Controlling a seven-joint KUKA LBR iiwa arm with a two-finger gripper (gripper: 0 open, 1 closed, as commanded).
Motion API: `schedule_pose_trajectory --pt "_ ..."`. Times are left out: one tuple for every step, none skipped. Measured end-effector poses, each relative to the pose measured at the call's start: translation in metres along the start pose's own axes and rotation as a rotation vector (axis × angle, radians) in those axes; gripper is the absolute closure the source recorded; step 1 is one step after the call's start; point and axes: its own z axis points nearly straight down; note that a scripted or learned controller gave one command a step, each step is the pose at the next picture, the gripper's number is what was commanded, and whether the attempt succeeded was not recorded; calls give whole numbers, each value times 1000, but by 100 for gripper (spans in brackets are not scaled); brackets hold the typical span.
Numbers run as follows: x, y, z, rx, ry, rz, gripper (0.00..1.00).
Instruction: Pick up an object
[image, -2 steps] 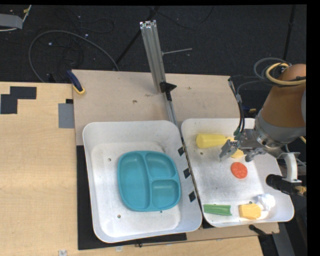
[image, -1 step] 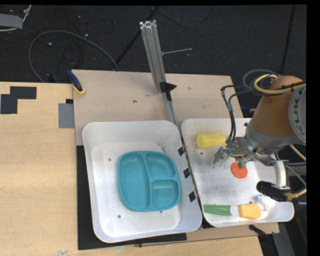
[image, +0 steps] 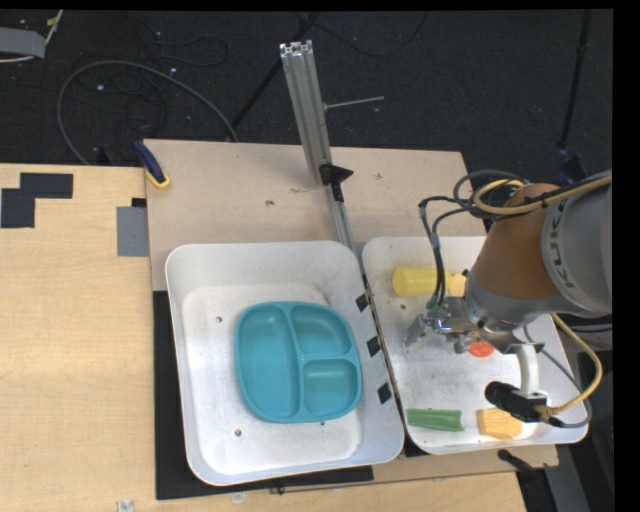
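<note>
This is a robotics lab — a plywood bench carries two white bins, an aluminium post stands upright behind them, loose cables lie on dark carpet, and an industrial arm reaches in.

White letters run along the grey casing of the arm at the right edge, seemingly part of "KUKA", though cut off and hard to read. No other text, label or number is legible.
</note>
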Motion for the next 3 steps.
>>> schedule_pose_trajectory --pt "-1 3 16 -11 0 0 0" --pt "2 5 5 -18 6 4 100" --pt "-6 -1 -43 -10 -3 6 100"
